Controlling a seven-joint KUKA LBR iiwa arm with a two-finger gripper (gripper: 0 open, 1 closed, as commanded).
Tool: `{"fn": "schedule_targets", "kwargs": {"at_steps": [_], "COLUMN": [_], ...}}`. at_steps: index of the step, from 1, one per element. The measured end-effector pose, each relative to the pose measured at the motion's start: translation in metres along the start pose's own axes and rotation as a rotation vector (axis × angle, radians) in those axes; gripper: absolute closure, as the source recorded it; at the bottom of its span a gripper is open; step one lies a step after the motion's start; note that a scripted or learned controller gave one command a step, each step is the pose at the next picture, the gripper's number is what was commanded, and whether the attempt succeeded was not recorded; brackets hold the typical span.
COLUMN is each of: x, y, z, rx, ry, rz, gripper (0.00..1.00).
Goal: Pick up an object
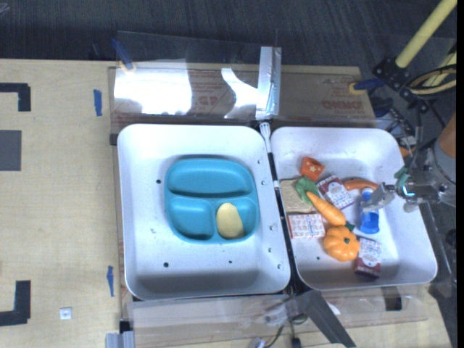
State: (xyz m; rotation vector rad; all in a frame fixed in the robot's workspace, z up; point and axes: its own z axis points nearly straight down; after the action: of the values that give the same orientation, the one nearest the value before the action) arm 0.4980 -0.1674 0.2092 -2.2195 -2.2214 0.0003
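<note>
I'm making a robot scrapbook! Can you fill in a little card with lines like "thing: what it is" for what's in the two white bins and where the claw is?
left bin: holds a blue divided tray
blue divided tray: a yellow egg-shaped thing lies in its lower right compartment
right bin: a pile of toy food and small packets
toy food: a carrot, an orange pumpkin
other bits: a small blue object, a red and white packet
claw: at the right bin's right side, above the small blue object
</note>
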Motion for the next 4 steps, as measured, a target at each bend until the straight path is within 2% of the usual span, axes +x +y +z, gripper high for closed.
{"fn": "schedule_targets", "kwargs": {"at_steps": [1, 2, 3, 4], "x": [0.040, 0.086, 0.053, 0.081], "y": [0.025, 0.035, 0.032, -0.016], "z": [0.121, 0.022, 0.111, -0.068], "rx": [-0.010, -0.008, -0.020, -0.014], "ry": [-0.003, -0.002, -0.008, -0.007], "rz": [-0.143, -0.303, -0.538, -0.657], "gripper": [0.00, 0.00, 0.00, 0.00]}}
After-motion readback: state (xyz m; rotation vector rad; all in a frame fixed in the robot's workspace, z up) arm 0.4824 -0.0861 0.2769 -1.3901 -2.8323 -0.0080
